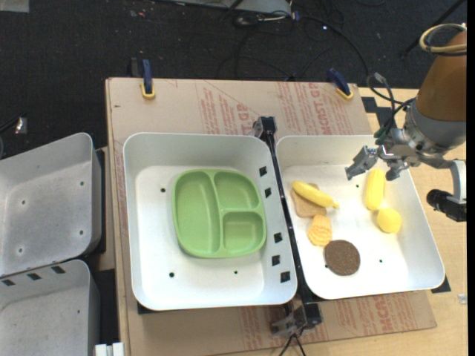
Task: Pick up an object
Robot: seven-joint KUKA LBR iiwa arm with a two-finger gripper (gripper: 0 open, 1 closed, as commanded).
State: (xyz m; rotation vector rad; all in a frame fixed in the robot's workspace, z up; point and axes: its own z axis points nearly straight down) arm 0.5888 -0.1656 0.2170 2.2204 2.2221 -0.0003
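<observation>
Over the right bin (415, 273), the end effector (378, 162) hangs spread and unladen above a yellow cylinder (375, 189).

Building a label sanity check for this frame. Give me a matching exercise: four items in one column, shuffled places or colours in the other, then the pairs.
Items:
1. divided plate
2. banana
3. round brown patty
4. lemon

Descriptions:
A. dark brown disc, nearest the right bin's front edge
B. green, alone in the left bin
C. small yellow oval, just below the yellow piece under the gripper
D. long, yellow, lying partly over a tan slice by the right bin's left wall

Pairs: 1-B, 2-D, 3-A, 4-C
</observation>
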